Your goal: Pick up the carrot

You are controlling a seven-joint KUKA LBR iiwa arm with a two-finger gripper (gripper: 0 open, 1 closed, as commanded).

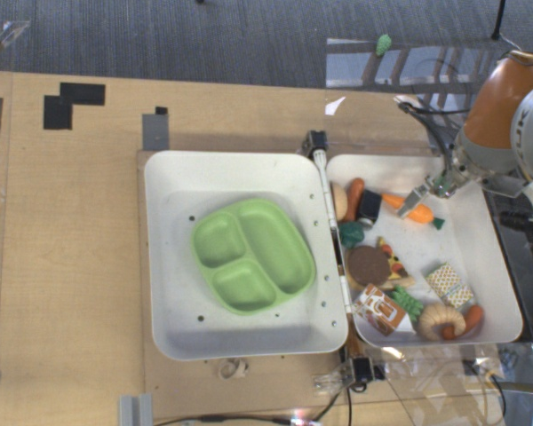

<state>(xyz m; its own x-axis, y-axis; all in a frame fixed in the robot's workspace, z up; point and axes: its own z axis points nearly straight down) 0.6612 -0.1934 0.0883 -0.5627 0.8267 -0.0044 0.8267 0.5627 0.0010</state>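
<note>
The carrot (410, 209) lies in the upper part of the right bin (502, 264), orange with a green tip, its long axis running roughly left to right with the green end toward my arm. My gripper (437, 188) hangs just above and right of it, close to touching, so the coming move is a short drop down and left. My wrist hides the fingertips; I cannot tell how wide they stand or whether anything is held.
</note>
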